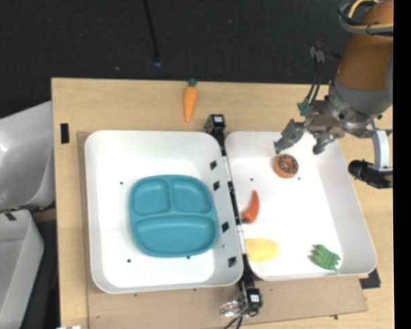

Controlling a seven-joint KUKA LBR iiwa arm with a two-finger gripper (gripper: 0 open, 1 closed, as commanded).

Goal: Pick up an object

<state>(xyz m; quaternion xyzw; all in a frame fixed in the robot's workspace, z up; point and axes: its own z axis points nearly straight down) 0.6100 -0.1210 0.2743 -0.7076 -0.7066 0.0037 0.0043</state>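
Note:
My gripper [304, 142] hangs over the far part of the right bin [342, 252], its two grey fingers spread open with nothing between them. Just below it lies a round orange-brown donut-like piece [285, 165]. A red chili pepper [251, 207] rests near the bin's left wall. A yellow piece [262, 249] sits at the near left, and a green leafy piece [325, 257] at the near right.
The left bin [109, 252] holds a blue divided plate [172, 215]. An orange carrot [190, 101] lies on the wooden bench beyond the bins. A black clip [215, 123] sits at the far end of the divider between the bins.

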